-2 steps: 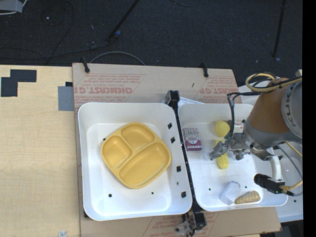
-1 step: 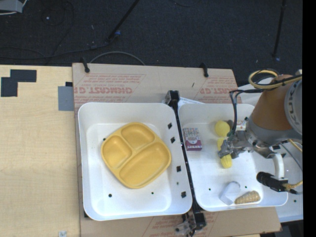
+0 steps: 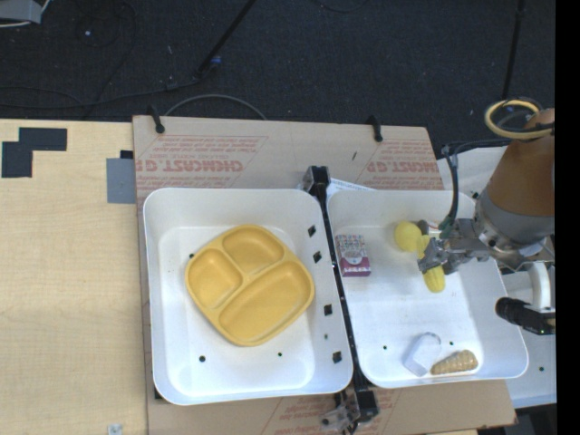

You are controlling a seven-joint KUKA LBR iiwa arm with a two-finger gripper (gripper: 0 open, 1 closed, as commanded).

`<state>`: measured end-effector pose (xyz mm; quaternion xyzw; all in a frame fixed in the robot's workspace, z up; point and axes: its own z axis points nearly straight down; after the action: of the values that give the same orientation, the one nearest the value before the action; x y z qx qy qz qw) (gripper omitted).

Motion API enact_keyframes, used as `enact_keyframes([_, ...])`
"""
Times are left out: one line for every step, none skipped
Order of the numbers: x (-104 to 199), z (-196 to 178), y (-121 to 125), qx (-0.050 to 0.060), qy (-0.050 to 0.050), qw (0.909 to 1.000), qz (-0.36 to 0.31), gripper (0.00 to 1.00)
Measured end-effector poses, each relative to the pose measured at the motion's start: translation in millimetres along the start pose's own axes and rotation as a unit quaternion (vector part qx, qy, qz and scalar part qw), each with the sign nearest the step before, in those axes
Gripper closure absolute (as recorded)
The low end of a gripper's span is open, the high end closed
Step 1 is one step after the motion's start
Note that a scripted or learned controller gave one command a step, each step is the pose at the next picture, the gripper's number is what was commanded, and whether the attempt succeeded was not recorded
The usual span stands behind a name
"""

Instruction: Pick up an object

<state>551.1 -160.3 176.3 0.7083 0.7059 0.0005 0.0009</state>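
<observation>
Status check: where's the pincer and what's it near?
Pincer low in right bin, at a yellow piece. Grip unconfirmed. Yellow ball close beside. Small box apart, toward the divider.

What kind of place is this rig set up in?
Probably a robotics lab: two white bins on a cardboard sheet, dark carpet with loose cables, and toy items like the yellow divided plate.
</observation>
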Motion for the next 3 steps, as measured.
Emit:
enact_keyframes([-3,-62,-4,-0.001,0.0,1.0,-0.002,1.0])
enact_keyframes([-4,-115,-3,0.0,0.0,1.0,-0.003,1.0])
enact_keyframes([46,-116,-3,0.002,0.001,1.0,-0.004,1.0])
